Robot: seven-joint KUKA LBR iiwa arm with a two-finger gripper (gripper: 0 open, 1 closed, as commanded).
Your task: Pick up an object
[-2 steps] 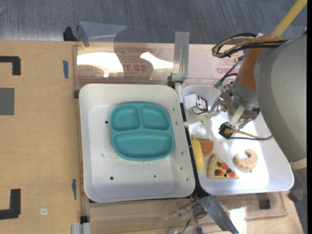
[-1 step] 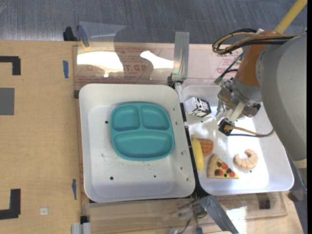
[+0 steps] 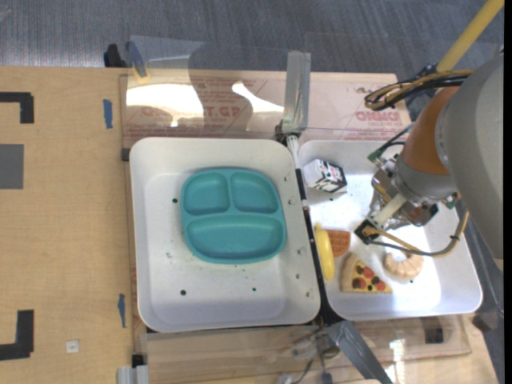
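The right bin [image 3: 456, 290] holds several toy foods. A small white box with black print [image 3: 324, 174] lies at its back left. Along the left wall rests a yellow banana [image 3: 324, 251], with an orange piece [image 3: 339, 241] touching it. Toward the front are a pizza slice [image 3: 365, 278] and a pale, shrimp-like piece [image 3: 402, 265]. My gripper [image 3: 395, 214] hangs over the middle of this bin, just above and behind the shrimp-like piece and right of the orange piece. The wrist hides what is under it.
A teal divided plate [image 3: 234, 214] lies in the left bin [image 3: 152, 238]. A raised divider [image 3: 307, 238] separates the two bins. Clear panels stand behind them. The arm's grey body covers the right bin's far right side.
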